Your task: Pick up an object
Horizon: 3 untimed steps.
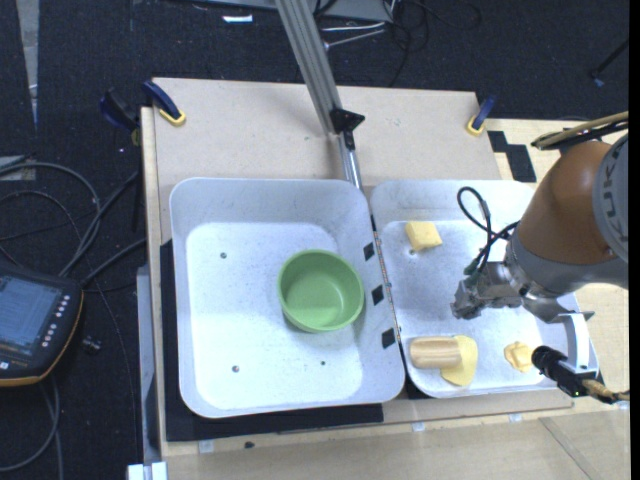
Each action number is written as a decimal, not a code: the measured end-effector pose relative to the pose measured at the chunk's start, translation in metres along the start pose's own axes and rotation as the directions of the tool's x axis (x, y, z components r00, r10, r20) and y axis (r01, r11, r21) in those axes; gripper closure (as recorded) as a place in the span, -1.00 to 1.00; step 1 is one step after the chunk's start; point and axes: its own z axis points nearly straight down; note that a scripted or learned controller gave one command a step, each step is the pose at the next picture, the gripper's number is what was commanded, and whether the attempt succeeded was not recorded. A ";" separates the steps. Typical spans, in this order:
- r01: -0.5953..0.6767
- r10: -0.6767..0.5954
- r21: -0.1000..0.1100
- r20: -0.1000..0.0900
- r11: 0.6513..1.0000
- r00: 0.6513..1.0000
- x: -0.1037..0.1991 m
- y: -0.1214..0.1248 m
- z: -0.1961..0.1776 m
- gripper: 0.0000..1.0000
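Green plastic, a bowl [321, 289] sits alone in the left bin [200, 268], well apart from the arm. Across the divider, the right bin [440, 258] holds a yellow block [423, 235] near its far wall and a tan-and-yellow cylinder [444, 355] near its front wall. Between them hangs the gripper [472, 299] — low over bare floor, likely poised to pick; whether it is spread or pressed together I cannot tell. A small yellow piece [517, 355] lies right of the cylinder.

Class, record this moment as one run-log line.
end effector: over right white bin | green plastic bowl: left white bin | pick: not done
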 end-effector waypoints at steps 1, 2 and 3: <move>-0.001 0.001 -0.002 0.001 1.000 1.000 -0.005 -0.001 -0.060 1.00; 0.000 0.000 -0.001 0.000 1.000 1.000 -0.005 0.000 -0.099 1.00; 0.003 -0.003 0.004 -0.001 1.000 1.000 0.046 0.014 -0.087 1.00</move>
